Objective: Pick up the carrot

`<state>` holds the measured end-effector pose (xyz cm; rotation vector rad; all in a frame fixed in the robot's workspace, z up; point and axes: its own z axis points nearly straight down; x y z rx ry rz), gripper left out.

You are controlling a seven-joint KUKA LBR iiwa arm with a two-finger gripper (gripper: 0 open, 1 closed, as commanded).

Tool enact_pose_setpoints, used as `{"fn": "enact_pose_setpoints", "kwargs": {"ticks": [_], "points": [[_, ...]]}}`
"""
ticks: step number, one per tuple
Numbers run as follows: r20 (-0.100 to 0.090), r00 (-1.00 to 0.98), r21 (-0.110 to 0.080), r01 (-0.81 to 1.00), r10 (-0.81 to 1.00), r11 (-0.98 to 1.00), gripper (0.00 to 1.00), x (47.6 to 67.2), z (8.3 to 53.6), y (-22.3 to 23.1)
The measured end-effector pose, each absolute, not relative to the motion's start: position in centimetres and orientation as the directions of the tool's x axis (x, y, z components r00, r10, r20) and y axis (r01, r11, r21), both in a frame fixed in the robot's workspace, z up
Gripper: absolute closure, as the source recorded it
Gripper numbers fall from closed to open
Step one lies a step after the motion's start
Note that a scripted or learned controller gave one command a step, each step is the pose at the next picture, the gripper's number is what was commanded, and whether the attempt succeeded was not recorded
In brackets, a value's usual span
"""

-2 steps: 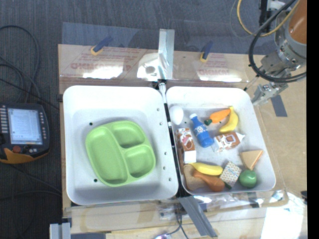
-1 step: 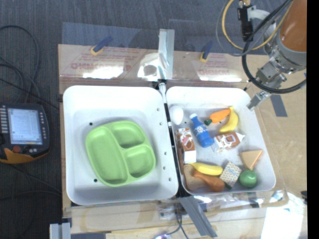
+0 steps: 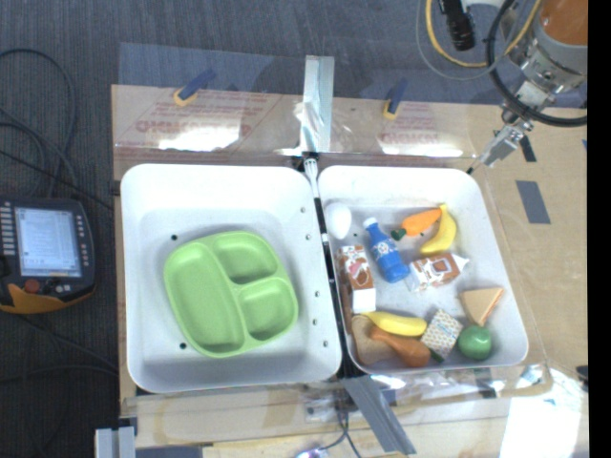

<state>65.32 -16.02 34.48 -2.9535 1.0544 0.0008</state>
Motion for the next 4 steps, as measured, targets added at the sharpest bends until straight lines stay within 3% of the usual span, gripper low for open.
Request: {"fn": "enact_pose_setpoints", "kwargs": {"ticks": [1,2,3,4], "points": [[-0.004,0.772,-0.009,-0.636,-0.636,-0.772,1.0,65.4,35.4,-15.9],[-0.001,0.908,-0.005,-0.42,-0.42,-0.908,1.0,66.9,34.2,-16.1],[-0.004,0.972,-0.004,-0.235,-0.235,-0.972,1.0,63.4,30.7,-15.3],[-0.002,0.973,-0.01,-0.231,-0.231,-0.973,1.0,63.6,31.6,-14.8]]}}
